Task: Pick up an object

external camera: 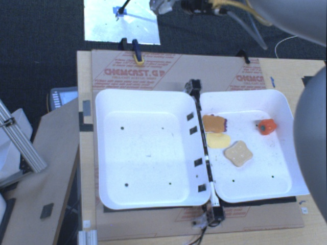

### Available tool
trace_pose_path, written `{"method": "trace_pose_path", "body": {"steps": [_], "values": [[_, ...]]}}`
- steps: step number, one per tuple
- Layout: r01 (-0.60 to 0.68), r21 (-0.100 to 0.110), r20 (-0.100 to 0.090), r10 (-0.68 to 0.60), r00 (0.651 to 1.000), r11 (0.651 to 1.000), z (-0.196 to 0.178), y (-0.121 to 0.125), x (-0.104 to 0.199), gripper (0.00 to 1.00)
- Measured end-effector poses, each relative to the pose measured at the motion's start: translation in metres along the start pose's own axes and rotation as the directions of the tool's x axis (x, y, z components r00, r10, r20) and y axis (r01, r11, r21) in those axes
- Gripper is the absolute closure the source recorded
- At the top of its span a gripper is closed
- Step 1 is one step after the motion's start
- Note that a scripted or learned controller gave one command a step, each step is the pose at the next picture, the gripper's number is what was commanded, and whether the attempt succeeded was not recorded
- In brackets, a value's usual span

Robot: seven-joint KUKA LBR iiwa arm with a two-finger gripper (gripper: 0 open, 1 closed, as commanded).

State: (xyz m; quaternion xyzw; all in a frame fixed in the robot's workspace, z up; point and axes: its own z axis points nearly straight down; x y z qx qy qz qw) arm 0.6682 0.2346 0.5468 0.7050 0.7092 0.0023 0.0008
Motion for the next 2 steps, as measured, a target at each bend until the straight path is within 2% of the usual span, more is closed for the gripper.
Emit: {"method": "trace_pose_path", "body": {"steps": [1, 2], "values": [[0.001, 0.001, 0.0, -0.001, 1.0, 1.0, 0.0, 0.0, 0.0, 0.0], [0.004, -0.002, -0.001, -0.004, 1.0, 1.0, -0.011, 0.0, 0.001, 1.0]]}}
